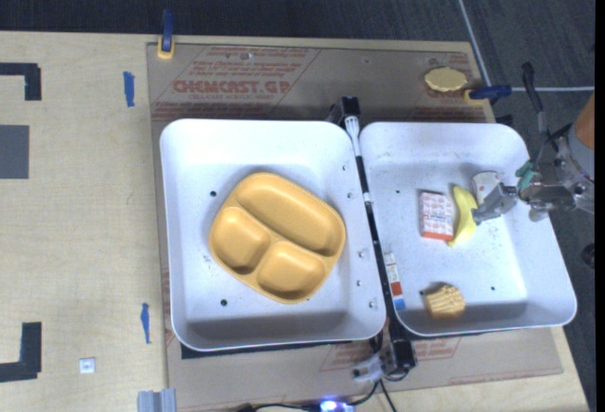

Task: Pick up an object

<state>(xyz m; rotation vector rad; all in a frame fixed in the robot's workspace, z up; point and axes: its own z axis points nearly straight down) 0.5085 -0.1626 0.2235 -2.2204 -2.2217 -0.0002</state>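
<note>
Lowest in the right bin [558,301], a small tan cracker-like piece [443,300] sits alone, while mid-right the claw [493,202], whose state I cannot tell, touches the yellow banana-shaped toy [463,214], likely light, smooth and slippery, best pinched across its narrow middle.

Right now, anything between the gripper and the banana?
Nothing visible. The gripper sits right beside the banana in the right bin, on its right side. The small box lies on the banana's far side.
</note>
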